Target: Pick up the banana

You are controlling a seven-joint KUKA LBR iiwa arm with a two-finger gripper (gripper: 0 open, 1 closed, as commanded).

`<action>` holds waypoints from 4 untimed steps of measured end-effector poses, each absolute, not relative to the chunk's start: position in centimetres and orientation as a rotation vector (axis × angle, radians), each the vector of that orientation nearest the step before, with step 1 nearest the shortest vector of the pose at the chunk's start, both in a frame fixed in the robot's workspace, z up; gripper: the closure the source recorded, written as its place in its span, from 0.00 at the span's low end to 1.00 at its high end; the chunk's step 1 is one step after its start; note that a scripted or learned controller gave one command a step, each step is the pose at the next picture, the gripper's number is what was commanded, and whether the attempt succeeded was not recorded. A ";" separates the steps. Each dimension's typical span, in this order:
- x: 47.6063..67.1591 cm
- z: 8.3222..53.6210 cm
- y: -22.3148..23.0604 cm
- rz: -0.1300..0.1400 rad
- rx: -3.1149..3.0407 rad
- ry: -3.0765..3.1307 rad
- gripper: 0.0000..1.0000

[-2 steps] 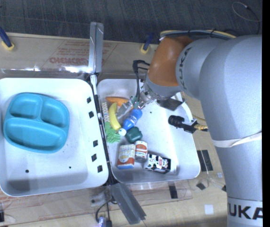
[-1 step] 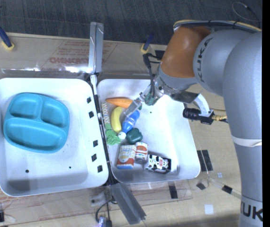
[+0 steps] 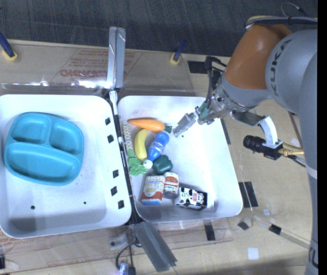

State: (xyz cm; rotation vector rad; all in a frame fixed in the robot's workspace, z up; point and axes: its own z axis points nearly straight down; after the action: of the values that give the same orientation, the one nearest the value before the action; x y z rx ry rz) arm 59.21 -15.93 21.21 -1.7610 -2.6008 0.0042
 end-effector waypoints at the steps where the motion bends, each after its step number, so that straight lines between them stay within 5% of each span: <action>1: 57.6 12.5 -10.3 0.002 -1.315 -2.852 0.00; 2: 51.2 17.0 -13.6 0.003 -1.384 -2.817 0.00; 3: 56.4 9.8 -10.3 0.002 -0.952 -2.991 0.00; 4: 63.7 8.9 -9.8 0.002 -0.480 -3.098 0.00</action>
State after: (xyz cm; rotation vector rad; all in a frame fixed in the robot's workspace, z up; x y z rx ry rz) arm 63.69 -9.80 8.94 -0.4798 -3.0984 0.0022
